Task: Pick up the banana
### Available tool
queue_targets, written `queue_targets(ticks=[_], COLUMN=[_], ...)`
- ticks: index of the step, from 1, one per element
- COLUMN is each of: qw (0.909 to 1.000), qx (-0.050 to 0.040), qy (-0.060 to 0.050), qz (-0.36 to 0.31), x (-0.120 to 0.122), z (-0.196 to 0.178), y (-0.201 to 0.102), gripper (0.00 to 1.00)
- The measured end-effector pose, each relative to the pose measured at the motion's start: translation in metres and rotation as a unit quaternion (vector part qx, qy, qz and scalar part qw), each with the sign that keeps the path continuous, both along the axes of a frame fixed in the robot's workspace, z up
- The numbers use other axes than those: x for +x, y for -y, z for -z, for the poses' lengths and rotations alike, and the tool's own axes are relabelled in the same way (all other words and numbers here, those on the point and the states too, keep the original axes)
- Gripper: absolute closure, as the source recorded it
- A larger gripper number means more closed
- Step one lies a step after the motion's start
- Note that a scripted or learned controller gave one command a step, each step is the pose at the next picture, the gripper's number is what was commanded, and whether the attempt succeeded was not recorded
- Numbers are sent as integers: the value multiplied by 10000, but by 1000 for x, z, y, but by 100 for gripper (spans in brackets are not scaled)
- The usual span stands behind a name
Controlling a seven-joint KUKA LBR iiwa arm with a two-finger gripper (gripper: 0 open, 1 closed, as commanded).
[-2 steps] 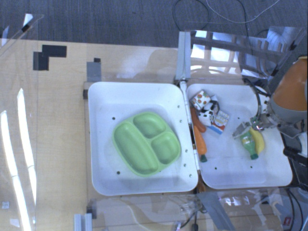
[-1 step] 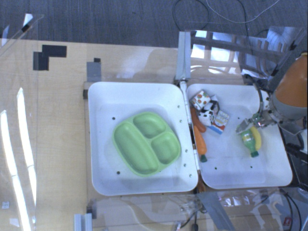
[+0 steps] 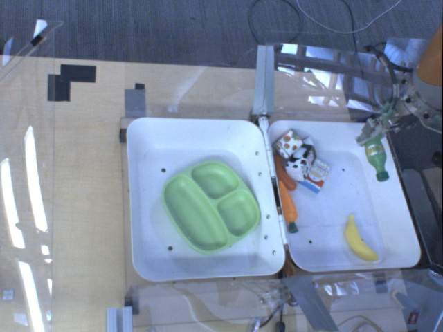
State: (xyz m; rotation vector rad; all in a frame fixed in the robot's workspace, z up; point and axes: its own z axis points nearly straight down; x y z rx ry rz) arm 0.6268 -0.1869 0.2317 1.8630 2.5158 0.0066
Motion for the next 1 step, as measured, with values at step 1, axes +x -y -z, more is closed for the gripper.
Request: queue_targets(ticks=[1], qw=[10000], qx=[0], qy=[-7], qz=[-2], x=[0], z=[1], y=[0], gripper=[0])
